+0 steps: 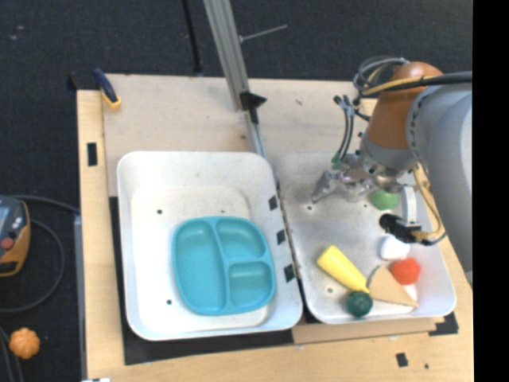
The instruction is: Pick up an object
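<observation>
My gripper (340,183) hangs low over the back part of the right bin (318,229), below the orange band of the arm (394,118). Right beside it to the right lies a small green object (385,199), partly hidden by the wrist. Further toward the front of the same bin lie a yellow cone-like piece (342,267), a dark green ball (359,303), a tan wedge (390,287), a red ball (406,270) and a small white piece (393,247). I see nothing held by the gripper.
The left bin (143,181) holds a teal divided plate (224,263). A metal post (232,54) rises behind the bins. A black-and-white part (406,225) with cables hangs by the wrist. An orange ball (24,341) lies off the bench at left.
</observation>
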Available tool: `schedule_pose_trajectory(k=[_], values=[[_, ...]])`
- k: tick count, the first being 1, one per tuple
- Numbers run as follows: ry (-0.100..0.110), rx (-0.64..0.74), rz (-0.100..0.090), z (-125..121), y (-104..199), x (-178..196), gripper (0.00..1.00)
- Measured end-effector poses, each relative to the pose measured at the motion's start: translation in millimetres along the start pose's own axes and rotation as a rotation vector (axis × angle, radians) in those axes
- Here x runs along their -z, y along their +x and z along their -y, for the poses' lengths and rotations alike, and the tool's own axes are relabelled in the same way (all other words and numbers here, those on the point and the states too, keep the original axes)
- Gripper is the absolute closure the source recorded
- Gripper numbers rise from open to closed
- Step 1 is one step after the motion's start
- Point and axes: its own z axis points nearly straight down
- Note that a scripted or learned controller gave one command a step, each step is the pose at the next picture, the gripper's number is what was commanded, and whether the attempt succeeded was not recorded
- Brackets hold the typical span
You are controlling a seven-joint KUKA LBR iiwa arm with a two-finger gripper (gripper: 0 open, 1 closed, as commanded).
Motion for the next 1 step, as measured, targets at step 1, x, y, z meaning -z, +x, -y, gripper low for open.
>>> schedule_pose_trajectory(k=[1], values=[[-0.007, 0.001, 0.002, -2.0, -1.3, 15.4, 1.00]])
